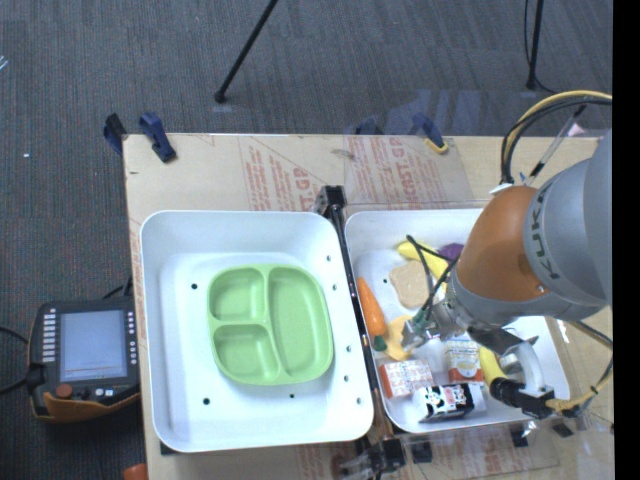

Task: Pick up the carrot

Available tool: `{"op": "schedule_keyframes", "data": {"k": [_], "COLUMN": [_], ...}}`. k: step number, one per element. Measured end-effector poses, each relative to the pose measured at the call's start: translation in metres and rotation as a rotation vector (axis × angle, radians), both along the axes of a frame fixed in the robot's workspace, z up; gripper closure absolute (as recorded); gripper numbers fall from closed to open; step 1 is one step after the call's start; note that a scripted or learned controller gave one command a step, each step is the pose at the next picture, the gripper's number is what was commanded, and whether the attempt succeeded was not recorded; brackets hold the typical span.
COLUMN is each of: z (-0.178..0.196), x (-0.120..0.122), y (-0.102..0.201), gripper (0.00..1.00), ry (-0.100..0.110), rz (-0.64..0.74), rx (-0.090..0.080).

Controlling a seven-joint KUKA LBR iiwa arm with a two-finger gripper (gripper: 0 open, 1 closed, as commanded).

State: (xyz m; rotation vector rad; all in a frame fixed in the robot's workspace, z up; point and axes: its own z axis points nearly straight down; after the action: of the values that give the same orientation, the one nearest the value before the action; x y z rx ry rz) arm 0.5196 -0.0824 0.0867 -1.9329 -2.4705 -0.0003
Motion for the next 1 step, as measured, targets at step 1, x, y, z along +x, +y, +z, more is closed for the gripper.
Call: {"op": "schedule_keyframes", "data": {"k": [1], "z": [0.0084], "x": [-0.0003], "y": [-0.0012], "gripper": [1.00], "ry": [0.003], "rz": [-0.001], "rx": [-0.001]}}
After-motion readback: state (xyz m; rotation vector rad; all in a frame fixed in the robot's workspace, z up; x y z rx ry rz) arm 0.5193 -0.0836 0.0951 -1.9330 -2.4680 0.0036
